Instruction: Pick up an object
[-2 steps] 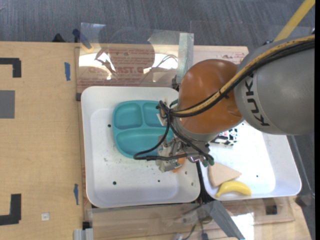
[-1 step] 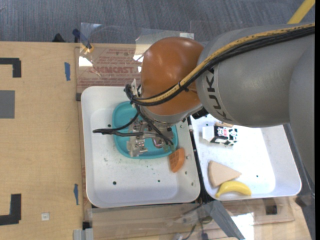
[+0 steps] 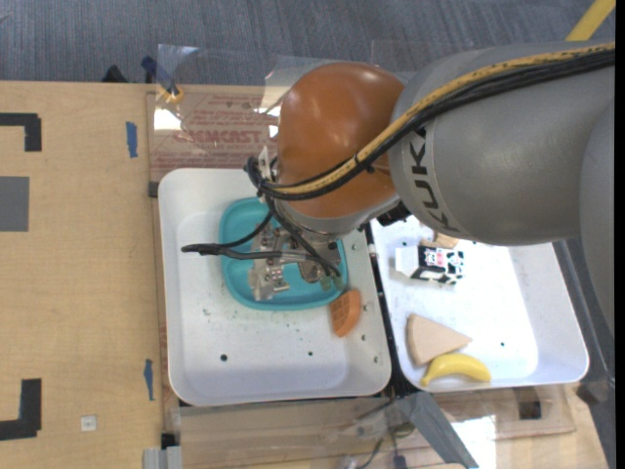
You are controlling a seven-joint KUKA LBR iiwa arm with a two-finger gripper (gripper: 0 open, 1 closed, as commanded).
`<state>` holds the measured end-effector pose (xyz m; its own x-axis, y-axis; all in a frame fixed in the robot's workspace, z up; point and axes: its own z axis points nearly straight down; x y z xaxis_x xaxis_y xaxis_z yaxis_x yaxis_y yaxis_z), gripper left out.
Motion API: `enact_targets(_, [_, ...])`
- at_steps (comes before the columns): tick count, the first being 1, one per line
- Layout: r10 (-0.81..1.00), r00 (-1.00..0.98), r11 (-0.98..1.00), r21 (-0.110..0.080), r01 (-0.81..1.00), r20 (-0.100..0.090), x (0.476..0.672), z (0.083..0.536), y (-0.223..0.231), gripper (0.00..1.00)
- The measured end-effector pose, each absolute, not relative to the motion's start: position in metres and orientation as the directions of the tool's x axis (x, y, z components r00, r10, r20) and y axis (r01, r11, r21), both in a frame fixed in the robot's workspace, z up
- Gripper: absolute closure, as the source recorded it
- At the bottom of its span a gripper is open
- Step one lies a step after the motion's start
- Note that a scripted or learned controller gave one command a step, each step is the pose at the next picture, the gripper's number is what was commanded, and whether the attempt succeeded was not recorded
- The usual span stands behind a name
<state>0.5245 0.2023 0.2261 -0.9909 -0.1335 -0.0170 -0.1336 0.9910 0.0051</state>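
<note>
My gripper point(image 3: 270, 279) hangs over the left bin point(image 3: 195, 350), right above a turquoise dish point(image 3: 242, 225) that lies in the bin's middle. The metal finger assembly covers much of the dish, and the wrist above hides how the fingers stand. An orange ridged piece point(image 3: 344, 313) lies just right of the dish's lower edge, apart from the gripper. In the right bin point(image 3: 547, 330) lie a yellow banana point(image 3: 456, 368), a tan wedge point(image 3: 435, 338) and a small white box with black and pink print point(image 3: 432, 262).
The big grey arm with its orange wrist dome point(image 3: 332, 135) covers the back of both bins. A black cable point(image 3: 210, 249) sticks out left over the dish. The wooden bench point(image 3: 78, 262) spreads to the left. Dark specks dot the left bin's front floor.
</note>
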Motion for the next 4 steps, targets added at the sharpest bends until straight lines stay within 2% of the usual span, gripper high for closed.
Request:
enact_targets(1, [0.131, -0.991, 0.991, 0.002, 0.131, -0.001, 0.496, 0.221, 0.226, 1.0])
enact_targets(3, [0.127, -0.992, 0.992, 0.008, 0.127, -0.014, 0.499, 0.244, 0.229, 1.0])
enact_targets(4, [0.642, -0.767, 0.767, 0.002, 0.642, -0.002, 0.517, 0.21, 0.225, 1.0])
